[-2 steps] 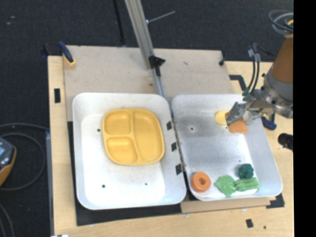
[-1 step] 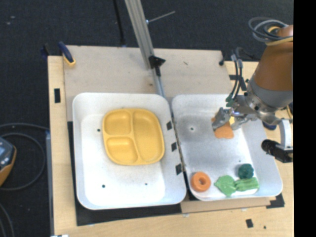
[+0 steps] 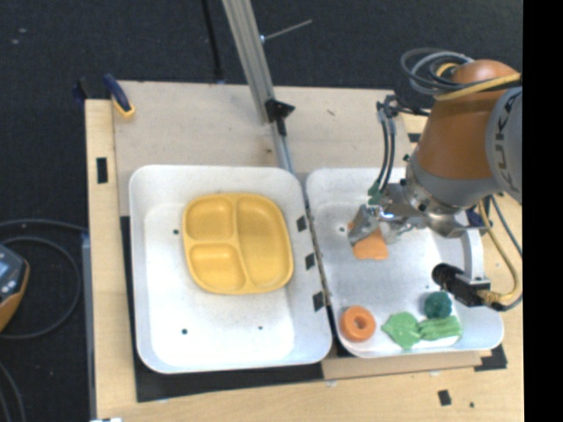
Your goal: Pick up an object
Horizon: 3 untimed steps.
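An orange wedge-shaped piece (image 3: 370, 248) lies in the right bin (image 3: 339, 196), in its upper middle. My gripper (image 3: 380, 221) is directly over the wedge's top edge and touches or nearly touches it. The arm's orange and grey body hides part of the wrist. Along the same bin's front edge there is an orange ring (image 3: 358, 323), a light green piece (image 3: 403, 330) with a second green piece (image 3: 442, 328) beside it, and a dark teal ball (image 3: 437, 304).
A yellow three-compartment plate (image 3: 237, 242) lies in the left bin (image 3: 158, 341). A metal post (image 3: 251, 51) rises slantwise behind the bins. A black cable fitting (image 3: 453, 281) on the arm hangs over the right bin, near the teal ball.
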Each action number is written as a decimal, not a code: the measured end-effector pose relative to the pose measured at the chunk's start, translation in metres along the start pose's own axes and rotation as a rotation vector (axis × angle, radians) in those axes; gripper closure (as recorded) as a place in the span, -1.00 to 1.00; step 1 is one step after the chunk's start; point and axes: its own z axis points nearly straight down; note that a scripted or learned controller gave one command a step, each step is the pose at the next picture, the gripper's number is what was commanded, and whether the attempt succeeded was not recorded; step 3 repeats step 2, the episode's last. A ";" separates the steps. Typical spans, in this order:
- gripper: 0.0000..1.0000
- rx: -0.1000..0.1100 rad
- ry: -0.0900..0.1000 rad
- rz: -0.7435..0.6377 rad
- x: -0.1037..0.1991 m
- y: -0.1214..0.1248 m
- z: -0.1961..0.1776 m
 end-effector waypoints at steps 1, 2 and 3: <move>1.00 -0.001 -0.001 0.001 0.048 -0.010 0.011; 1.00 -0.002 0.001 -0.003 0.111 -0.013 0.010; 1.00 -0.002 0.001 -0.003 0.111 -0.013 0.010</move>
